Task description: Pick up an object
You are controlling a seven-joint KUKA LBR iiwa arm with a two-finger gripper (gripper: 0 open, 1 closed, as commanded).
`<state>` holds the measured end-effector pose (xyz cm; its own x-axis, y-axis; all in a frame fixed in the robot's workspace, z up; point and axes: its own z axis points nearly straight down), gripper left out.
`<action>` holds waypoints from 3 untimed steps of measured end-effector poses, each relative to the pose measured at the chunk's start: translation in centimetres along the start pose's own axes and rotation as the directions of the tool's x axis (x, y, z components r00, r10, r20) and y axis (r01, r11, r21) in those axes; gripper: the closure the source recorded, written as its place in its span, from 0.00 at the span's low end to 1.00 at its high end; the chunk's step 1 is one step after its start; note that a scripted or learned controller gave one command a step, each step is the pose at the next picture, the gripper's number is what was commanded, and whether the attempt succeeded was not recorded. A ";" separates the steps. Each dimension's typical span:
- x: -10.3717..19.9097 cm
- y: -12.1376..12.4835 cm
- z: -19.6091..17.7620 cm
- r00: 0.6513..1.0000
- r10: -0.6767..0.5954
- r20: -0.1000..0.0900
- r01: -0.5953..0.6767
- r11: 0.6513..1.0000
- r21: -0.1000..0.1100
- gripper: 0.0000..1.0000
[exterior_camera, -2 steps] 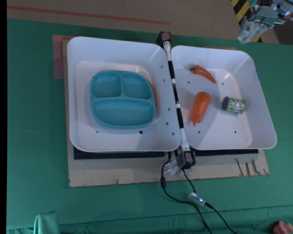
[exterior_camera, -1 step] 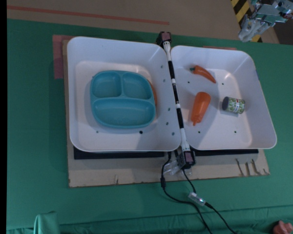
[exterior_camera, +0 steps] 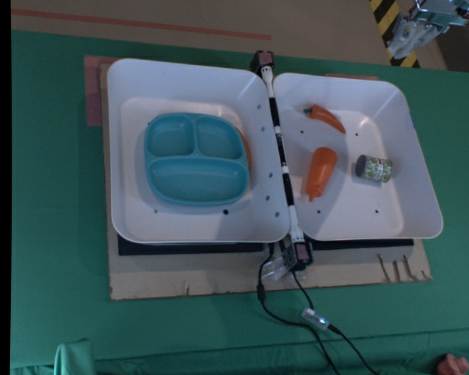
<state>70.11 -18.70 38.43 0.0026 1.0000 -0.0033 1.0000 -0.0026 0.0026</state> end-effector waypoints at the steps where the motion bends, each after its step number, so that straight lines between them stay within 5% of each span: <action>1: 0.0 0.0 0.7 1.000 0.000 0.000 0.000 1.000 0.002 1.00; 3: 1.7 0.0 1.2 1.000 0.001 0.000 -0.001 1.000 0.003 1.00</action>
<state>70.09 -16.99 37.19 0.0033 1.0000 -0.0032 1.0000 -0.0033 -0.0002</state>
